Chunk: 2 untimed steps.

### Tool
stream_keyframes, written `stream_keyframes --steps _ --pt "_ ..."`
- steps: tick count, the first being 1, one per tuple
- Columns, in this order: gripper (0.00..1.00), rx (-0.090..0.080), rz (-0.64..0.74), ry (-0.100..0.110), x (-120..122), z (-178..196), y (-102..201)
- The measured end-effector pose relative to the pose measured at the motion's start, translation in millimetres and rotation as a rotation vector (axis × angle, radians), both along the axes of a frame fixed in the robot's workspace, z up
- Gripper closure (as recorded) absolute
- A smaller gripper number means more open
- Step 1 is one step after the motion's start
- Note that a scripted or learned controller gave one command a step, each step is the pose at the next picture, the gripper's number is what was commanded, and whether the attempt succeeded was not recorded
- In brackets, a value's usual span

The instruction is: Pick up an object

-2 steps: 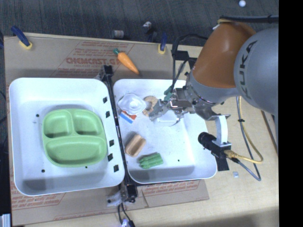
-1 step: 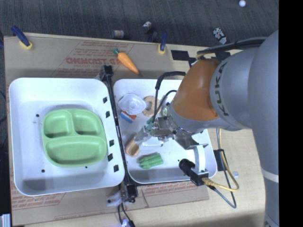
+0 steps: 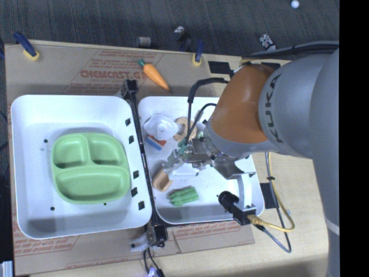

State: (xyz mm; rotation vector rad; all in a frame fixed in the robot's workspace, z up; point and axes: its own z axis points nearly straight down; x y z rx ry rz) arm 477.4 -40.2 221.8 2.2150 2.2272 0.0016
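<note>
The gripper (image 3: pixel 185 165) hangs low inside the right bin (image 3: pixel 253 203), and how far its jaws stand apart cannot be told. Just below it in this bin lies a green object (image 3: pixel 183 196), with 1 tan object (image 3: pixel 162 181) to its left.

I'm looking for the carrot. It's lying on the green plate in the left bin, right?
Not quite. The carrot isn't on the green plate. It lies outside both bins, on the cardboard behind them. The plate does sit in the left bin, as the camera view shows.
</note>
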Motion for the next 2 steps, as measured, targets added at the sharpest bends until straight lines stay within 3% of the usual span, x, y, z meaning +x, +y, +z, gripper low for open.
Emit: stream_keyframes --steps 1,2 --pt "1.0 -0.001 0.001 0.005 -1.3 -30.4 -32.6" --pt "1.0 0.0 0.0 0.0 0.2 -1.2 -16.4"
